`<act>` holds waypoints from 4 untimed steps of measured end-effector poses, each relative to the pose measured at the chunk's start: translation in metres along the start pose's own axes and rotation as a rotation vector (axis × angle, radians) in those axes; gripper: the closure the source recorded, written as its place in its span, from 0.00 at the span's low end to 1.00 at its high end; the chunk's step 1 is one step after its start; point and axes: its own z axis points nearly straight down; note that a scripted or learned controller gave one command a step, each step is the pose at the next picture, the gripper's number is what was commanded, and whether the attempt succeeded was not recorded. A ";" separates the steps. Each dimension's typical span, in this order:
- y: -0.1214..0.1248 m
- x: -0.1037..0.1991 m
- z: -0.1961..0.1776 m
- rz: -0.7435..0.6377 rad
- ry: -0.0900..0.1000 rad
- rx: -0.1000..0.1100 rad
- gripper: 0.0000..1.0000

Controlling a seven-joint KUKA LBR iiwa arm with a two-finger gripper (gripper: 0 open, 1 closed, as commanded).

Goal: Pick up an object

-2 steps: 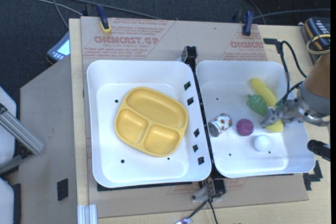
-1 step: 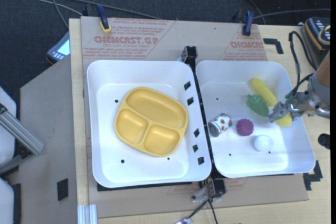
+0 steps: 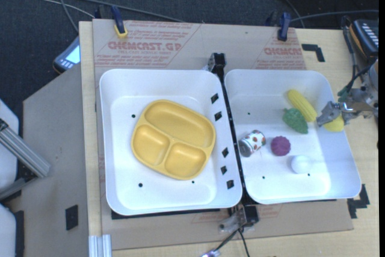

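The right bin [image 3: 313, 186] holds a yellow corn cob [image 3: 300, 104], a green leafy piece [image 3: 295, 121], a purple ball [image 3: 280, 145], a white ball [image 3: 299, 163] and a spotted mug [image 3: 253, 141] lying on its side. My gripper [image 3: 332, 113] hangs over the bin's right rim, just right of the green piece. A small yellow object [image 3: 335, 124] sits directly beneath the gripper, partly hidden by it. Whether the gripper touches it is unclear.
A yellow divided plate [image 3: 173, 138] lies in the left bin [image 3: 114, 129]. A black divider [image 3: 224, 123] runs between the bins. Clamps [image 3: 119, 24] and cables lie at the bench's back edge.
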 end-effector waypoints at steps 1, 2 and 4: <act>0.001 0.000 -0.038 0.000 0.001 0.001 1.00; 0.004 0.057 -0.038 -0.003 0.005 0.007 1.00; 0.038 0.167 -0.036 -0.006 0.005 0.003 1.00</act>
